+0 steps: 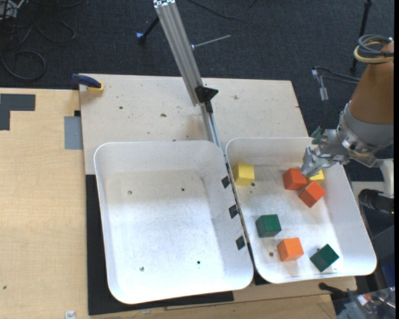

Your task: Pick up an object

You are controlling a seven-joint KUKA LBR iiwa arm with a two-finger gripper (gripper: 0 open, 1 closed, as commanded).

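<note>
The arm's gripper point(314, 163) hangs low inside the right bin point(359, 244), near its far right side; I cannot tell how the jaws stand. Just beside it lie two red blocks point(294, 179), touching each other, with a small yellow piece point(317, 175) partly hidden behind them. A yellow block point(245, 173) sits by the bin's left wall. Nearer the front lie two green blocks point(268, 225) and an orange block point(290, 248).
</note>
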